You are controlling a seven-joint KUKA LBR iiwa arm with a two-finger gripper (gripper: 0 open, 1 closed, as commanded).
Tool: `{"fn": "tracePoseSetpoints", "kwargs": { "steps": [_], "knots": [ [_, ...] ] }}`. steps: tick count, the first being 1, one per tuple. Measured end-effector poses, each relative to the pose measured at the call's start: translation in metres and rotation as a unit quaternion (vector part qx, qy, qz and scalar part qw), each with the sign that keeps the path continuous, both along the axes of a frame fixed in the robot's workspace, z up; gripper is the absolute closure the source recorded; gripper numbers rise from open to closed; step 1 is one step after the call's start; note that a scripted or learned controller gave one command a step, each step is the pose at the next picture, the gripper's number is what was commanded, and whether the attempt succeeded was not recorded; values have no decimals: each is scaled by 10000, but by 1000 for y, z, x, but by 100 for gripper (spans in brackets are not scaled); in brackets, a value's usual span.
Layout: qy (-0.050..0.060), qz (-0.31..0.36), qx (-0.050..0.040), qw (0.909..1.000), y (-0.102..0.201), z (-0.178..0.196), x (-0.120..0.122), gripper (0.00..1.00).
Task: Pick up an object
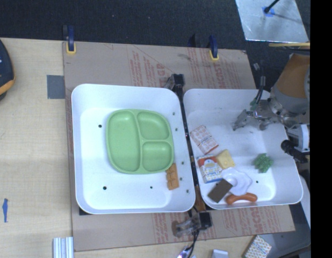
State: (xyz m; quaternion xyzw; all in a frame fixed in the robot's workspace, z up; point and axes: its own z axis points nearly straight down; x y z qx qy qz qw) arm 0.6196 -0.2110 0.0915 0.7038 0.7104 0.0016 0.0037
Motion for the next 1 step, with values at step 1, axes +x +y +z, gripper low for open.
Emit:
{"fn": "tracePoseSetpoints", "kwargs": {
  "steps": [1],
  "knots": [
    [44, -41, 16, 10000, -1, 85, -66, 0]
  ]
}}
